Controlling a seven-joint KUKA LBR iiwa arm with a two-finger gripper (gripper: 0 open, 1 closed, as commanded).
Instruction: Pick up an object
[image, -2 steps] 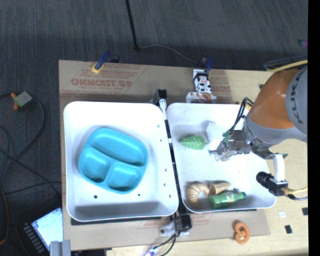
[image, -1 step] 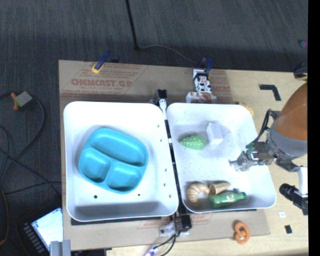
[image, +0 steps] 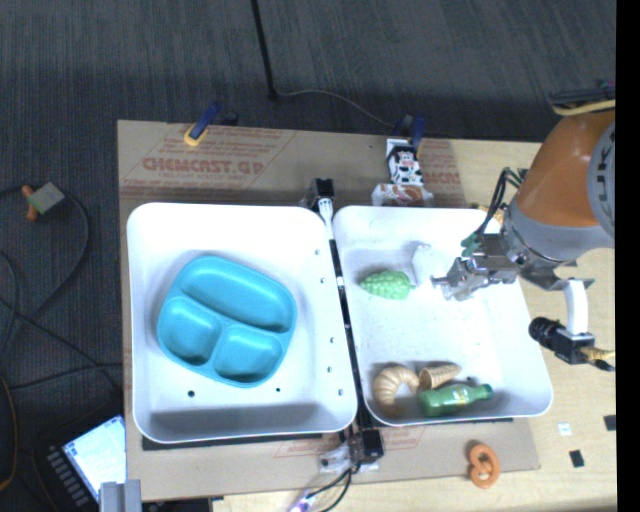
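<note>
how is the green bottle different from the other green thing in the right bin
The green bottle is dark, glossy green; the bumpy green object is pale green with a knobbly surface. The bottle is long and slim, the bumpy object short and oval. The bottle lies at the near edge against the tan croissant-like piece and cone; the bumpy object lies alone mid-bin. Both lie on their sides in the right bin.

The arm (image: 575, 195) reaches in from the right, orange band uppermost, its wrist bent down and leftward. The gripper (image: 455, 280) hangs low at its end, seemingly pointing left.
</note>
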